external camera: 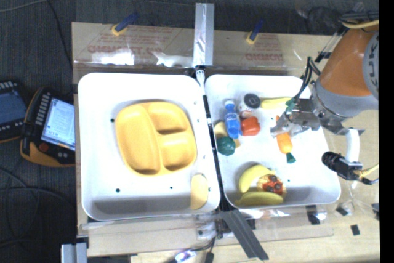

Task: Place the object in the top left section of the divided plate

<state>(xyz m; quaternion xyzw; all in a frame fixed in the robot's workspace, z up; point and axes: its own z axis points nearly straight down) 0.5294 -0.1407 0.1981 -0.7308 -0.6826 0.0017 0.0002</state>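
The yellow divided plate (155,135) lies in the left bin (98,194), with one long section on its left and two smaller sections on its right. My gripper (288,123) hangs over the right bin (314,185), at its right-hand side. Just below the gripper lies a toy carrot (284,143), orange with a green tip. Whether the gripper touches the carrot is unclear. The arm's orange band (348,68) rises behind it at the right.
The right bin also holds a blue bottle (231,121), a red-orange piece (250,126), a green ball (226,146), a black round thing (251,100), a yellow piece (276,103) and a banana (258,185). A pale yellow piece (198,189) lies in the left bin's near right corner.
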